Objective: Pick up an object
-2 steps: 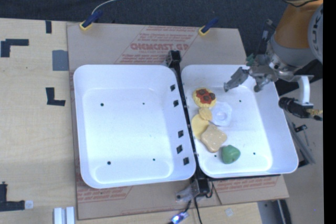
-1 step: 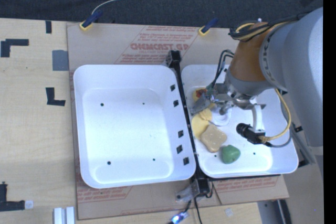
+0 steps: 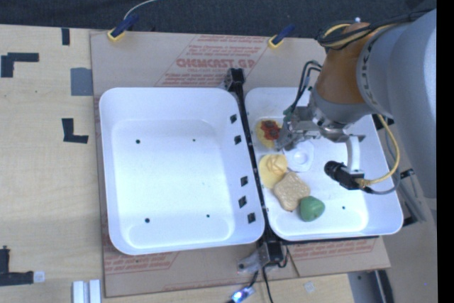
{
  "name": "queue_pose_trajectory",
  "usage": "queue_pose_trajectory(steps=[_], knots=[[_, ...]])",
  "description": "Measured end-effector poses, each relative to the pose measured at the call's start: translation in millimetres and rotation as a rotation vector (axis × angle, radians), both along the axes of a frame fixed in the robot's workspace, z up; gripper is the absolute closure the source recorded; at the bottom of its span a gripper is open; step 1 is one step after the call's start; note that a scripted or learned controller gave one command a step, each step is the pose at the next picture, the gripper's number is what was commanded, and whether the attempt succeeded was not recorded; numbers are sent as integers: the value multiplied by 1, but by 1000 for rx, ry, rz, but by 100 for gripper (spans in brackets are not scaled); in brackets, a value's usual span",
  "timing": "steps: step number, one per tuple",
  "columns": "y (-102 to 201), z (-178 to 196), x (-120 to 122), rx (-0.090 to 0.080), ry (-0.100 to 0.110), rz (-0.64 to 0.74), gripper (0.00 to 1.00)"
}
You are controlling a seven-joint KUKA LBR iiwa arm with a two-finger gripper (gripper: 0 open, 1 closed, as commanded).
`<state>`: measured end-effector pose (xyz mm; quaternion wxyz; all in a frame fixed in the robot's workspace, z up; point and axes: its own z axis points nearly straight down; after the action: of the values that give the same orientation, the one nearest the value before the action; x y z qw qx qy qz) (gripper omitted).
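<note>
The tool (image 3: 292, 142) hangs low in the right bin (image 3: 355, 223) over a clear cup (image 3: 299, 158); its grip I cannot tell. The cup looks light, slippery; take it across the rim.

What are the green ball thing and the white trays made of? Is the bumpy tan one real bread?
Green ball thing: probably smooth plastic or rubber, judging by its even colour and soft sheen. White trays: likely hard plastic, glossy with rounded moulded corners. Bumpy tan one: looks like toy bread, foam or plastic; its speckled surface leaves that open.
</note>
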<state>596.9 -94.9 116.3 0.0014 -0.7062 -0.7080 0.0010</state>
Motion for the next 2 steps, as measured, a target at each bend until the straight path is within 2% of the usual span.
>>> queue_pose_trajectory(steps=[1, 2], knots=[[-4, -31, -18, -2, -7, -3, 100], [-10, -30, -78, -3, -6, -5, 100]])
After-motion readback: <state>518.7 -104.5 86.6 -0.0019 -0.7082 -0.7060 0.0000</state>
